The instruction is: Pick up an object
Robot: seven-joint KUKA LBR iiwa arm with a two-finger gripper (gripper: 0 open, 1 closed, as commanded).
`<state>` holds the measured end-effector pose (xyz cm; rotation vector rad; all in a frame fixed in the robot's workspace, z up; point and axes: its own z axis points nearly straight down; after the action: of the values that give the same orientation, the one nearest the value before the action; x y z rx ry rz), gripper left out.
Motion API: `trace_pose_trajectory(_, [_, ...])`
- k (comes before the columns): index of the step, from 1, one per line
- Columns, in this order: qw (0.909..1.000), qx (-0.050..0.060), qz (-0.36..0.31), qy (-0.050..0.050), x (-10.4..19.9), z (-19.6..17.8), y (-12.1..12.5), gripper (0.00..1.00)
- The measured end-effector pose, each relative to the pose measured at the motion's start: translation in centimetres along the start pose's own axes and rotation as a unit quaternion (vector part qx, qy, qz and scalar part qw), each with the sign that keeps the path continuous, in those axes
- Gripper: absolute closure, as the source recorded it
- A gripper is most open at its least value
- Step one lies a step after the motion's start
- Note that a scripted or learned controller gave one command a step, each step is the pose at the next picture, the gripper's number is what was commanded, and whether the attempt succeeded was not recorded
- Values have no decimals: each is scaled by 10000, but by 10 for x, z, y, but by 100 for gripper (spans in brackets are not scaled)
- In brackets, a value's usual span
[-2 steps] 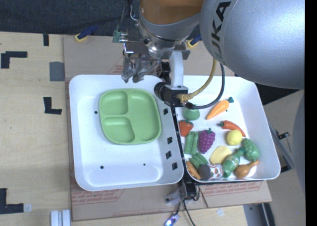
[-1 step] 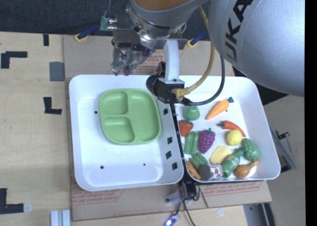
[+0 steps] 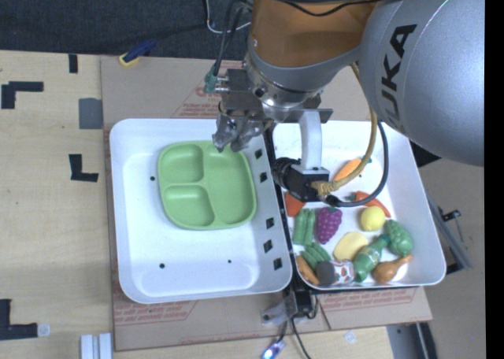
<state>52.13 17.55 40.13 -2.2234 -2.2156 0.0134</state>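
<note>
We see the toys [image 3: 350, 231] heaped in the near half of the right bin [image 3: 421, 192]: purple grapes [image 3: 328, 223], a lemon [image 3: 372, 217], a banana [image 3: 349, 246], broccoli [image 3: 398, 237], a pear [image 3: 386, 271], green pods [image 3: 304, 225] and a carrot [image 3: 347, 168] farther back. They lie touching or overlapping one another, and the nearest ones press against the bin's front rim. The far half of this bin's floor is mostly bare white.

The gripper [image 3: 232, 138] is not over the heap. It hangs above the left bin [image 3: 126, 216], at the far right corner of a green tray [image 3: 207, 186], just beside the wall shared by the two bins. The toys lie well apart from it, across that wall, nearer the camera and to the right. Its fingers are dark and blurred against the tray; we cannot tell how far they are parted, and we see nothing between them.

The tray fills the left bin's middle, with bare floor to its left and front. The arm [image 3: 331, 11] covers the far rims of both bins.
</note>
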Motion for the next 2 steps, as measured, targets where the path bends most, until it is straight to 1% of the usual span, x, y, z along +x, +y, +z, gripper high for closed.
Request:
trace_pose_trajectory(1, [10000,25,12,-12,-56,110,31,100])
trace_pose_trajectory(2, [10000,-58,-40,34,-38,29,-24,100])
